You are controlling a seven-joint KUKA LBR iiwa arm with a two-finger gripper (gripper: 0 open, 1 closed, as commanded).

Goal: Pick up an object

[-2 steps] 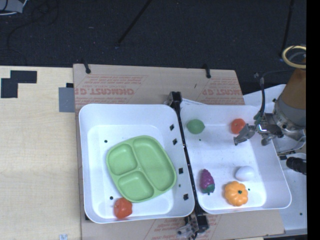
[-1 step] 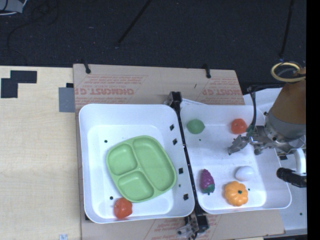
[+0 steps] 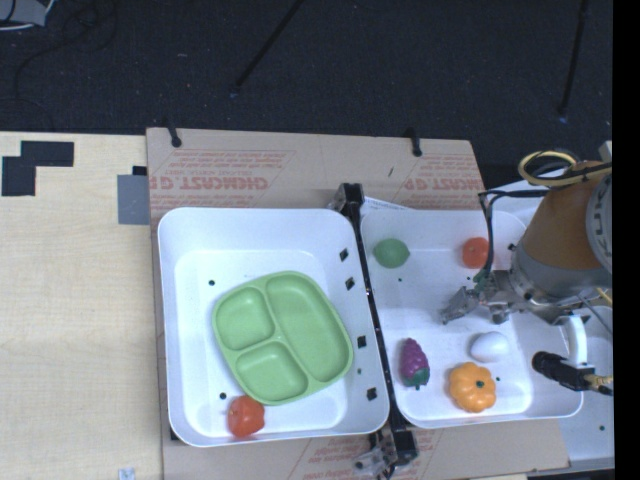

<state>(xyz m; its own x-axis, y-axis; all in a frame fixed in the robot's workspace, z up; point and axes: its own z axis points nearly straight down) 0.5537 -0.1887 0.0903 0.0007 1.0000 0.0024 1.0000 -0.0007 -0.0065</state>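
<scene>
My gripper (image 3: 476, 310) hangs low over the middle of the right bin (image 3: 437, 414), its two dark fingers spread open with nothing between them. A white egg (image 3: 489, 347) lies just below it and to the right. An orange pumpkin (image 3: 472, 387) sits near the bin's front wall, with a purple eggplant-like piece (image 3: 414, 362) to its left. Toward the back, a green round fruit (image 3: 391, 253) lies at the left and a red-orange fruit (image 3: 475, 252) sits beside the arm.
The left bin (image 3: 190, 248) holds a green divided plate (image 3: 281, 337) and a red fruit (image 3: 245, 416) in its front left corner. A black divider (image 3: 364, 308) runs between the bins. The arm's orange band (image 3: 562, 230) looms over the right bin's right side.
</scene>
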